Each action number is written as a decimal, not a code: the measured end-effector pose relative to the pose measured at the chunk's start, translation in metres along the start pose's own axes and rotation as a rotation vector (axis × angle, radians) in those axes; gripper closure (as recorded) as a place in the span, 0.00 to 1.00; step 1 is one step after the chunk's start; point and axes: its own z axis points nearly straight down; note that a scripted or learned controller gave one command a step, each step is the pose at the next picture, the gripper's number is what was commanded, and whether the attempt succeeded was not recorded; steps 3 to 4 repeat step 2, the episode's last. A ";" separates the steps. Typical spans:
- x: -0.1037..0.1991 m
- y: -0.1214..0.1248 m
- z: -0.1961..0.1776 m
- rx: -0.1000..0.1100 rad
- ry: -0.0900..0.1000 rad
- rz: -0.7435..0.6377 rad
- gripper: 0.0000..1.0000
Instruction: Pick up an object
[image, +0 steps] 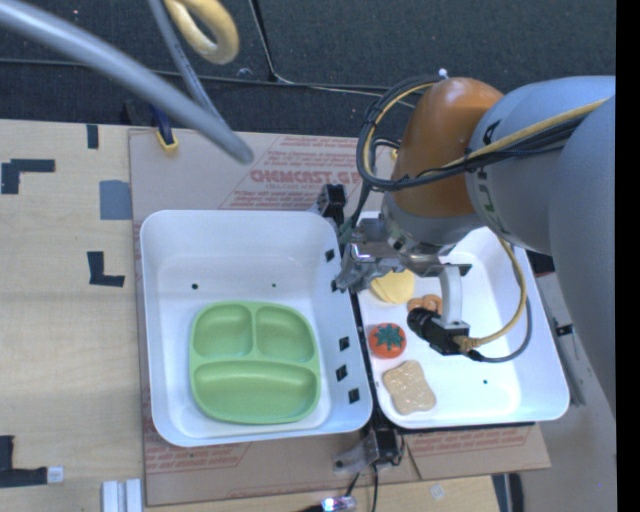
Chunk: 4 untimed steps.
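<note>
Lying in the right white bin (520, 395), near its left wall: three small food-shaped objects, any of them a candidate for picking. Nearest the bin's front, a tan slice of toy bread (410, 387), flat on the floor. Just behind it, a red toy tomato (388, 339) with a green top, close to the bread but apart from it. Further back, a pale yellow piece (393, 288), partly covered by the wrist hardware above; kind of food hard to tell. Beside the yellow piece, a small orange item (428, 303), mostly hidden, identity unclear.

Hanging over the back left part of that bin, close above the yellow piece: the pincer (362, 268), at the end of the grey arm (560, 160) with its orange band (445, 150). Cannot tell whether released or clenched; tips lost against the metal bracket and the bin's dividing edge. Nothing seen gripped. Looping down from the wrist, a yellow cable (512, 330) ending in a black connector (432, 330) next to the tomato.

Sitting alongside, the left white bin (240, 235), touching the right one wall to wall, holding a green divided plate (255, 362) toward its front. Resting under both bins, a brown cardboard sheet (290, 172) with red print, laid on the light wooden counter (60, 340).
</note>
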 end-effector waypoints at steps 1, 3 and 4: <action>0.058 -0.001 0.008 -0.001 -0.001 -0.001 1.00; 0.055 -0.001 0.007 -0.001 -0.002 0.004 0.00; 0.055 -0.001 0.007 -0.001 -0.002 0.004 0.00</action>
